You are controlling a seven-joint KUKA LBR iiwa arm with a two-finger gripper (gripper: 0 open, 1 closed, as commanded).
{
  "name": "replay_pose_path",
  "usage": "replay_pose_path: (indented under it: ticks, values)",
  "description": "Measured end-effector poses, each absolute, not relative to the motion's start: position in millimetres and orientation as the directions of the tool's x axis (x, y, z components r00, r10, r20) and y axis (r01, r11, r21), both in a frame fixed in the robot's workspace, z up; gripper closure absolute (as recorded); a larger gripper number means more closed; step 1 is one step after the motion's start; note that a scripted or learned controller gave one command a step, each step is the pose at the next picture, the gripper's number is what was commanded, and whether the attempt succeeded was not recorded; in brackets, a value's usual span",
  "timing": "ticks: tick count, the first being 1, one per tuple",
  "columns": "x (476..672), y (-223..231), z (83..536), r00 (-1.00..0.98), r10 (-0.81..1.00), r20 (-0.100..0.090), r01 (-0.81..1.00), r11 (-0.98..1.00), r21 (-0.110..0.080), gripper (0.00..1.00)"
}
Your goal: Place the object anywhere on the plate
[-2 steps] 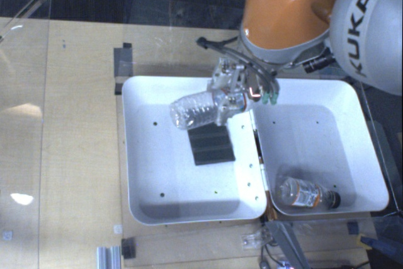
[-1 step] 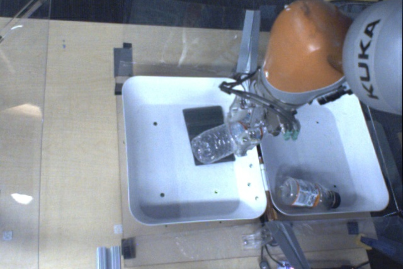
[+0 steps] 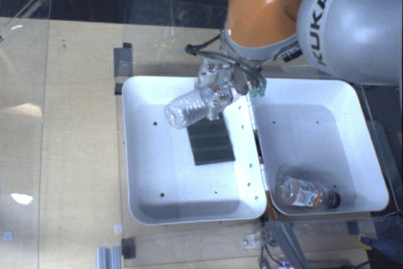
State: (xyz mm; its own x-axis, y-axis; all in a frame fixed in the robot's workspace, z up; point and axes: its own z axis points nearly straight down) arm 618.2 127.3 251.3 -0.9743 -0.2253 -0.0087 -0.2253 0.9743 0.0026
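A clear plastic bottle (image 3: 187, 110) lies tilted over the upper middle of the left bin (image 3: 148, 186), its right end between the fingers of my gripper (image 3: 216, 96). The gripper reaches down from the orange wrist band (image 3: 264, 3) and is shut on that end of the bottle. Directly below the bottle, a black ribbed square plate (image 3: 211, 142) rests flat on the left bin's floor, near the right wall. The bottle hangs just above the plate's upper left corner.
The right bin (image 3: 315, 123) holds a second clear bottle with an orange label and dark cap (image 3: 306, 193) at its near edge. The divider between the two bins (image 3: 255, 148) runs just right of the plate. The grey arm covers the upper right.
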Motion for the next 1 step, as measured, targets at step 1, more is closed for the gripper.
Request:
replay_pose_path:
  ticks: [1]
  values:
    - [608.5, 106.6, 301.2, -0.934, -0.356, -0.011, -0.356, 0.934, 0.0, 1.0]
